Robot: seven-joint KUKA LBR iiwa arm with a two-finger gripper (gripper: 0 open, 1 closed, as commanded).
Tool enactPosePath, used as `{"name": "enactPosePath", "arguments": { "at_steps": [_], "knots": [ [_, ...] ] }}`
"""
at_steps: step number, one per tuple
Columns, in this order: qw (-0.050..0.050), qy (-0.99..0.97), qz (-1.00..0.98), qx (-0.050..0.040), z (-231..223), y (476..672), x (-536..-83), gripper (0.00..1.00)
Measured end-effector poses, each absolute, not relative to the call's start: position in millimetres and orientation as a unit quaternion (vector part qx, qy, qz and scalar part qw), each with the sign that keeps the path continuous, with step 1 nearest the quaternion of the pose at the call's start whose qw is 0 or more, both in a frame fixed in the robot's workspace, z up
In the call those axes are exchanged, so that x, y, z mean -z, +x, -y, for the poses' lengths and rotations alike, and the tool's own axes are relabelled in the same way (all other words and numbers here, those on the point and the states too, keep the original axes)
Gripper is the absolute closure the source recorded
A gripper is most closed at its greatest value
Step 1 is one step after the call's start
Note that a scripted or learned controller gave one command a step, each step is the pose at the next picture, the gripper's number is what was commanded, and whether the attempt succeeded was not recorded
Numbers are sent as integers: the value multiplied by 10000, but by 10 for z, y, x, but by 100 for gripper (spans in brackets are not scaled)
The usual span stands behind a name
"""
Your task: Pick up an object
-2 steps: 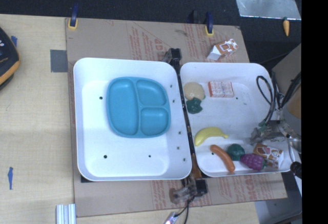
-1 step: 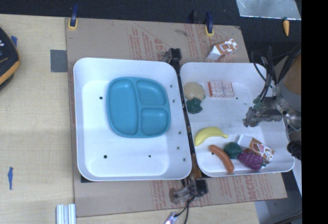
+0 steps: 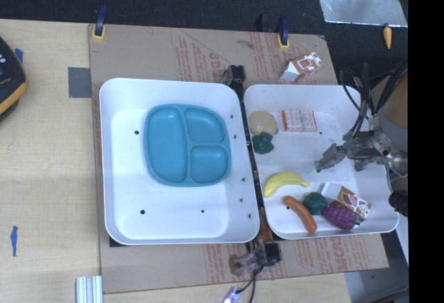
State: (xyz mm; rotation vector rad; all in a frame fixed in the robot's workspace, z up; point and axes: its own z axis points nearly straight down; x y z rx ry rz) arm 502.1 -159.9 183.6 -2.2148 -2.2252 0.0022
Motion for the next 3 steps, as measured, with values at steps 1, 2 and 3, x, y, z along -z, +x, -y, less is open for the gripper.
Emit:
{"name": "enactPosePath", "arguments": {
  "at_steps": [1,2,3],
  "knots": [
    [21,-7050,7092,-16,1146,4751,-1101,0],
    [22,-7038,7104,-24,1159,4752,-1203,100],
    [11,-7054,7088,1,353,5427,-1921,100]
  ]
}}
